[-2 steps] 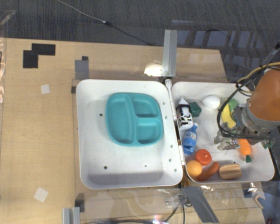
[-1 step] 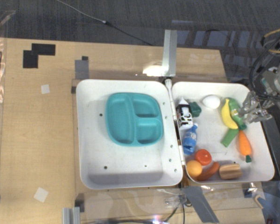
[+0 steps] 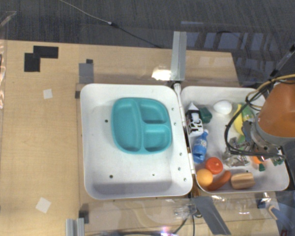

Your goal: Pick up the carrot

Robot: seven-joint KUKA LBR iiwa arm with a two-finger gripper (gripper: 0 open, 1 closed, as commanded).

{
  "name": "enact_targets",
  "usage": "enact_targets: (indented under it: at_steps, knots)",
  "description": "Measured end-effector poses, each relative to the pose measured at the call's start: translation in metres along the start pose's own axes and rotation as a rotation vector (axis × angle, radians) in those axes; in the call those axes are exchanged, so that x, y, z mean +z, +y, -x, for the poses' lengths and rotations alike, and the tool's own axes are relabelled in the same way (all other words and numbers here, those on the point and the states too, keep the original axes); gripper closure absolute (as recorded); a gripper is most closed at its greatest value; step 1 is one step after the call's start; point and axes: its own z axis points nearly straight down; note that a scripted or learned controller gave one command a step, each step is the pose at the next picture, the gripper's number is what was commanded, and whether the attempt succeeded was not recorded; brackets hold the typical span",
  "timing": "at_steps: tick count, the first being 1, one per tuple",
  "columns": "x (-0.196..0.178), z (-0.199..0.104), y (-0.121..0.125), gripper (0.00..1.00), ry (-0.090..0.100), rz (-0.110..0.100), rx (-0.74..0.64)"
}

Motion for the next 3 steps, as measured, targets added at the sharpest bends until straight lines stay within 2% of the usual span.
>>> enact_targets:
  at_steps: [1, 2, 3]
  knots:
    - [-0.019, 0.004, -0.058, 1.00, 0.000, -0.003, -0.125]
    - [-0.002, 0.065, -0.079, 1.00, -0.015, -0.015, -0.126]
    - [-0.008, -0.001, -0.054, 1.00, 0.001, 0.000, -0.523]
